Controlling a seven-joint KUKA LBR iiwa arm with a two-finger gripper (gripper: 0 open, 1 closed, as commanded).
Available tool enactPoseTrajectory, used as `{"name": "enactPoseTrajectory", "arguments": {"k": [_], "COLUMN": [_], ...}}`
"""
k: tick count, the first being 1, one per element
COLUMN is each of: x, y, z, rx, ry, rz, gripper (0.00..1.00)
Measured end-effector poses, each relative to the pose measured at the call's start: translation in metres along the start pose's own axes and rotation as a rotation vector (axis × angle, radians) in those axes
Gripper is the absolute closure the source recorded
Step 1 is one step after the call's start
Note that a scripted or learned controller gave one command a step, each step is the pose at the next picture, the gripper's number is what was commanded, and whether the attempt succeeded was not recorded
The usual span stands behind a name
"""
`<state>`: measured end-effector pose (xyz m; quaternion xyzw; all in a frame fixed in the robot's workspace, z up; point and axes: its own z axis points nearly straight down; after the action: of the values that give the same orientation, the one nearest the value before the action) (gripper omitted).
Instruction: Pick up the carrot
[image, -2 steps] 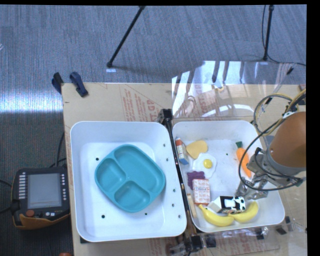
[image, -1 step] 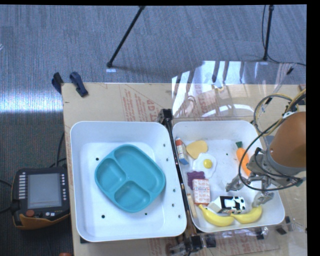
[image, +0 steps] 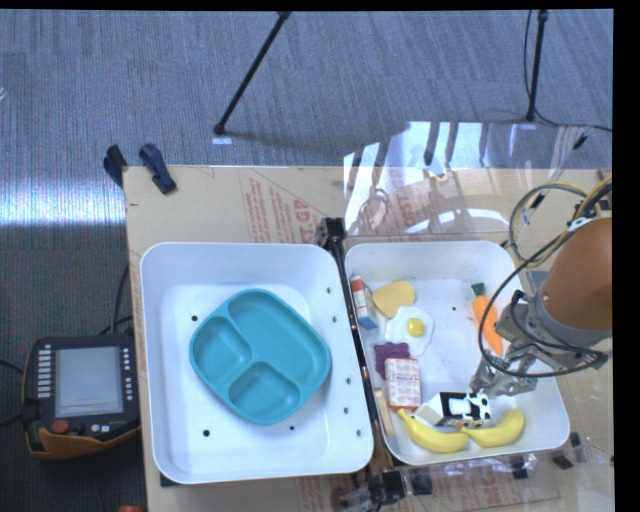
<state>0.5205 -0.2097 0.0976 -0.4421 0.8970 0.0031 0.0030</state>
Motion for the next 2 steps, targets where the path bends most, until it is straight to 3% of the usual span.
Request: {"name": "enactPoseTrajectory", "arguments": {"k": [1,2], "x": [-0.057,-0.121], "y": [-0.05,-0.046], "z": [0.01,-0.057], "rx": [0.002,0.01], "ry": [0.001,-0.003], "rz": [0.01,0.024], "gripper": [1.0,1.0]}}
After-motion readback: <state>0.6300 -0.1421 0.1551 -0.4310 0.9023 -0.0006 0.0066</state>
